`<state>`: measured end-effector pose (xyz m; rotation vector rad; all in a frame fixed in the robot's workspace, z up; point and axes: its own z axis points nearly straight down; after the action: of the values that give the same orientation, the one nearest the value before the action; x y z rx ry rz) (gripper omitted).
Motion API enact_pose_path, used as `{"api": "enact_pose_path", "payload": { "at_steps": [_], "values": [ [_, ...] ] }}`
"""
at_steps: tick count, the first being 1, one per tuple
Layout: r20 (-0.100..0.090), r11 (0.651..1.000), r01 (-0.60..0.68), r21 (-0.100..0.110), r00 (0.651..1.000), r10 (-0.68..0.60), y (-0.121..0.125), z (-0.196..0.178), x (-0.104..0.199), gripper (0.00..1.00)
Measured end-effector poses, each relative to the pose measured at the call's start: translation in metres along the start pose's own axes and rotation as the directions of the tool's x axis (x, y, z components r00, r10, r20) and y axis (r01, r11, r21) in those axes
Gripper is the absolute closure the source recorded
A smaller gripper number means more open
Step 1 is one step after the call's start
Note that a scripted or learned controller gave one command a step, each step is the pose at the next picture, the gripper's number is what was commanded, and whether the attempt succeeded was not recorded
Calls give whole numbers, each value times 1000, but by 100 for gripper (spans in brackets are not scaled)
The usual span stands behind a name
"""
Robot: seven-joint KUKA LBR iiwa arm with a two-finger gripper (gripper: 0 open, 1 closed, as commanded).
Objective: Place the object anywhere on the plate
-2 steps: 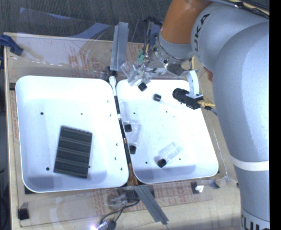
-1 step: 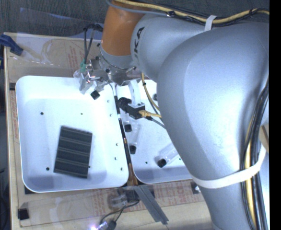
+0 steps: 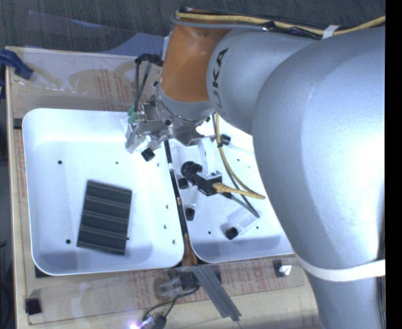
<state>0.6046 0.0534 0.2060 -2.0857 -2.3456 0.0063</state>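
Note:
The plate (image 3: 105, 216) is a dark grey ribbed rectangle lying flat in the front half of the left bin (image 3: 43, 136). My gripper (image 3: 145, 142) hangs over the left bin's right rear part, close to the divider between the bins, up and to the right of the plate. A small dark piece (image 3: 147, 154) shows at its lower tip; whether it is a held thing or part of the gripper is unclear. A small pale object with a black end (image 3: 234, 227) lies in the right bin (image 3: 269, 242) near the front.
The large grey arm covers most of the right bin and the right side of the view. A small black bit (image 3: 189, 213) lies in the right bin by the divider. A blue clamp (image 3: 12, 62) sits at the bench's back left corner.

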Motion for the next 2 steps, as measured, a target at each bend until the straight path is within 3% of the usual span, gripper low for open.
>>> {"api": "enact_pose_path", "payload": {
  "at_steps": [1, 2],
  "values": [
    [-3, 808, -590, 0, 808, 590, 60, -58, 152, 100],
    [1, 815, -580, 5, 815, 580, 59, -66, 156, 100]
  ]
}}
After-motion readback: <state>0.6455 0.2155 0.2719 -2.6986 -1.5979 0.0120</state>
